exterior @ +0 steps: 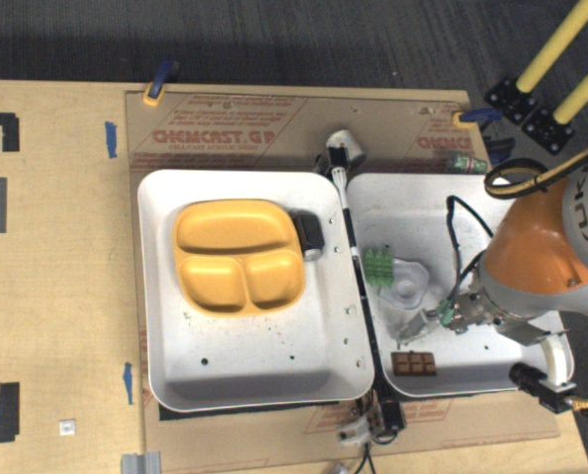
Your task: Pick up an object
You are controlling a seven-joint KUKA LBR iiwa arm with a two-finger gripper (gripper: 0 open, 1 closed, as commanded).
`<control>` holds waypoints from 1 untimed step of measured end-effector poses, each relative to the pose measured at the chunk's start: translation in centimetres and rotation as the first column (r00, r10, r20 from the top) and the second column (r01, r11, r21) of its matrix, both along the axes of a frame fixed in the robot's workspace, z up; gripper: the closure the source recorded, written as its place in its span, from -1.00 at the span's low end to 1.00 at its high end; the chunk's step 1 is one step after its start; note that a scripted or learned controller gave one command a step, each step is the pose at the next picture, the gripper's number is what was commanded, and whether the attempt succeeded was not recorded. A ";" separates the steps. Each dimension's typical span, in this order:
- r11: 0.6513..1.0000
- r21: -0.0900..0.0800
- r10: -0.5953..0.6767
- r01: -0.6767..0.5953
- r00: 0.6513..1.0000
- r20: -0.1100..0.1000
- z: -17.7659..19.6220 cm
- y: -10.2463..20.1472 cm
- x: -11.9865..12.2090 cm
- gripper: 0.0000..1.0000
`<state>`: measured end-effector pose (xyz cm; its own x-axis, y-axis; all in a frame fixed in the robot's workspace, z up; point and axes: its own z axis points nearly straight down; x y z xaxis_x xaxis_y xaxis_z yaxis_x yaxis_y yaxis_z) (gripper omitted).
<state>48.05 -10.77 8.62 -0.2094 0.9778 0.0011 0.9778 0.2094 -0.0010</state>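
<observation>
Two shallow white bins sit side by side on the tan surface (pixel 56 294), over a brown cardboard sheet (pixel 224 131) printed with red lettering. The left bin (pixel 175 363) takes up the centre of the frame and holds a yellow divided tray (pixel 239 255), lying flat in its upper half with three compartments facing up. A small dark object (pixel 309 233) lies just beside the tray's right edge, near the wall between the bins.

The right bin (pixel 412 200) sits right of centre. In its middle left lie a green ridged item (pixel 378 265) and, touching it on the right, a clear plastic cup-like piece (pixel 408 286). A brown chocolate-bar shape (pixel 414 364) lies flat near the bin's lower edge, apart from the others.

The arm (pixel 541 255), grey with its orange band, enters from the right of the frame and reaches down over the right bin. The claw (pixel 442 316) is low, just beside the clear piece's lower right edge; whether it is open or closed I cannot tell, since wrist and cables hide it. Nothing is visibly gripped.

Yellow poles (pixel 568 28) cross the upper right corner.
</observation>
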 end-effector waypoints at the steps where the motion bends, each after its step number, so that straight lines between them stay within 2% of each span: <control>1: 0.999 -0.001 0.047 -0.047 0.999 0.003 9.9 3.5 4.0 -1.00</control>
<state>52.08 -7.31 18.49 -0.2550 0.9669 -0.0008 0.9669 0.2550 0.0020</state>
